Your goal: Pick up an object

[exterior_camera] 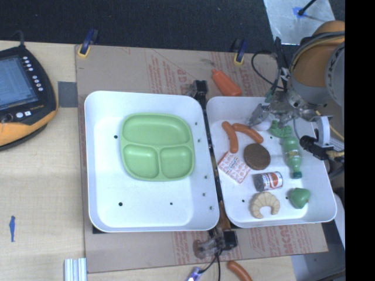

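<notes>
The right bin (pixel 316 215) was crowded with two sausages (pixel 240 134), a brown disc (pixel 256 156), a can (pixel 269 181) and a croissant (pixel 265 204). The gripper (pixel 270 117) was poised above a green bottle (pixel 290 151); its opening could not be told.

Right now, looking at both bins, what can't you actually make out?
- Gripper: its fingertips blur together over the right bin, so open or shut is unclear.
- Green bottle: its top is hidden under the gripper.
- Carrot: cut off by the bottom edge of the camera view.
- Small can: label too small to read.
- Arm: cut off at the right.
</notes>
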Controlling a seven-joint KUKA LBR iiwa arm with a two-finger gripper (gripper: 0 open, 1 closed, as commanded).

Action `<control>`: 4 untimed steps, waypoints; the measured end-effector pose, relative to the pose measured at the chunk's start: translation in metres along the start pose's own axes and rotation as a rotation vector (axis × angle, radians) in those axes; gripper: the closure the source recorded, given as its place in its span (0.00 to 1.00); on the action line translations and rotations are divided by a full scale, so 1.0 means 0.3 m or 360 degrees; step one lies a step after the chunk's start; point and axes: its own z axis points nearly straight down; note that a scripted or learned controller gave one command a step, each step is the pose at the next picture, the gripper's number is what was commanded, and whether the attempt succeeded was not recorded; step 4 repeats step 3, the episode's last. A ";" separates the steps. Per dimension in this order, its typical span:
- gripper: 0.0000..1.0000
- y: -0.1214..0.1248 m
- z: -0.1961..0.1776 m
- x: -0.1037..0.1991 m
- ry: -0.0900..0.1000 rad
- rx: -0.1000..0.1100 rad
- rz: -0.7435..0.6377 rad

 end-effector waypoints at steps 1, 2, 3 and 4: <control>0.00 -0.219 0.114 0.025 -0.0003 -0.0005 0.0005; 1.00 -0.216 0.076 0.021 -0.0007 -0.0007 0.0000; 1.00 -0.207 -0.226 0.250 0.0000 -0.0013 0.0004; 1.00 -0.207 -0.226 0.250 0.0000 -0.0013 0.0004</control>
